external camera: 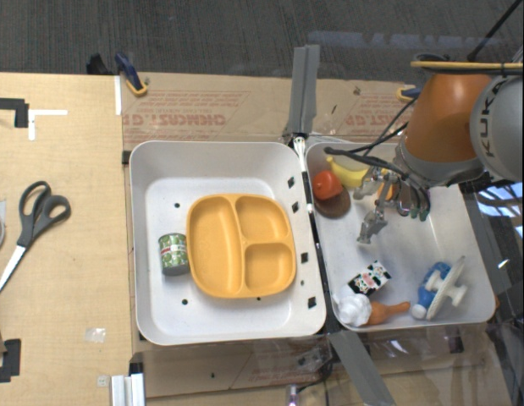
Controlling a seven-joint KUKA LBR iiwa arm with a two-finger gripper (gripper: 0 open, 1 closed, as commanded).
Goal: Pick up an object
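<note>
My gripper (373,225) hangs over the upper middle of the right bin (473,252), under the orange wrist band, with nothing seen in it. Just left of it lie a red tomato (328,184) on a brown piece (335,207) and a yellow banana (350,175). Nearer the front of this bin are a black-and-white toy (370,279), a white and orange piece (370,311) and a blue and white toy (439,288). The left bin (151,193) holds a yellow divided plate (242,245) and a small green can (173,254).
Scissors (31,220) lie on the wooden bench at the far left. A blue clamp (131,74) sits at the back edge by the cardboard. Black cables run from the arm over the back of the right bin.
</note>
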